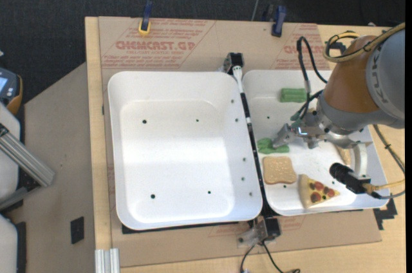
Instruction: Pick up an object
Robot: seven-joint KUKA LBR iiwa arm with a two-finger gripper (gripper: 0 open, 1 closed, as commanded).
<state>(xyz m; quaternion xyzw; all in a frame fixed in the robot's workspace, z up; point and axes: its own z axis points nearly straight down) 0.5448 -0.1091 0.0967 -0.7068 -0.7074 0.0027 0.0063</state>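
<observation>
The right bin serves as landmark, and every object lies in it. The arm covers its middle, with the gripper low near its left wall; whether the fingers are spread or clenched I cannot tell. Just below them, touching or nearly so, lies a green piece, long axis across the bin. Toward the bin's near edge sit a bread slice and pizza slice; a green block lies at the far end.
</observation>
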